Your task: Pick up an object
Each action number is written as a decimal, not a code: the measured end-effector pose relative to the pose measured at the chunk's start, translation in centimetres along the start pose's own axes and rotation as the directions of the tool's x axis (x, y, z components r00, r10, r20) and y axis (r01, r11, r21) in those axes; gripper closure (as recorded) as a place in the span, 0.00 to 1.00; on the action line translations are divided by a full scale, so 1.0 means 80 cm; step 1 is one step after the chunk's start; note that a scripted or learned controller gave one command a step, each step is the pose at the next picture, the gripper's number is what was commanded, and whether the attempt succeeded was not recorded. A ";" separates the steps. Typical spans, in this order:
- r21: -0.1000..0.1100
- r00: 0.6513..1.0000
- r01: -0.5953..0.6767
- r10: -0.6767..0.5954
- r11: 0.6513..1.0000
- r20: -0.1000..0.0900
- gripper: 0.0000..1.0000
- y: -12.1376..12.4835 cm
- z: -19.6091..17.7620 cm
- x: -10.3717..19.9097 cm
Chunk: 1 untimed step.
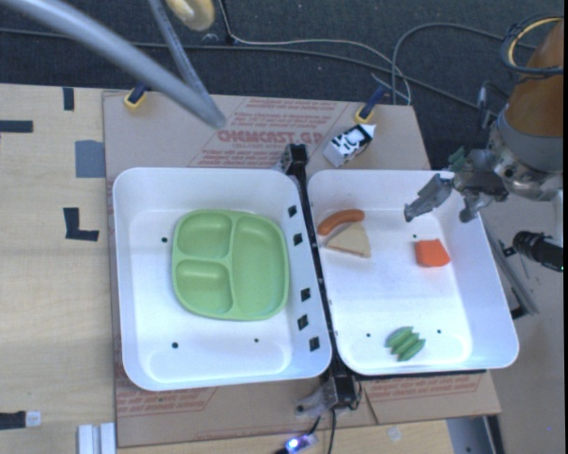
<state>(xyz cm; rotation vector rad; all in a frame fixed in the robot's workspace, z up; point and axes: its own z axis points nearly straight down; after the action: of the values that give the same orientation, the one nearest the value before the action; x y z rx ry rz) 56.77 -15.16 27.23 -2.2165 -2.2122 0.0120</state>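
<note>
Grey gripper [447,200] hung open above the right bin's [483,291] far edge (fingers spread wide, nothing between them), near the orange block [432,253].

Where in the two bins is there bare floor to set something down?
Right bin: bare floor between the sausage and bread wedge, the orange block and the green pod. Left bin: crowded by the green tray; bare strip along its near edge.
</note>
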 end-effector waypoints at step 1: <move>-0.011 1.000 0.003 -0.003 1.000 0.002 0.00 0.002 -0.008 0.000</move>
<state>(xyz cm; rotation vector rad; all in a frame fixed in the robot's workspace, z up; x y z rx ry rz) 56.97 -15.12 27.87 -2.2195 -2.2225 0.0018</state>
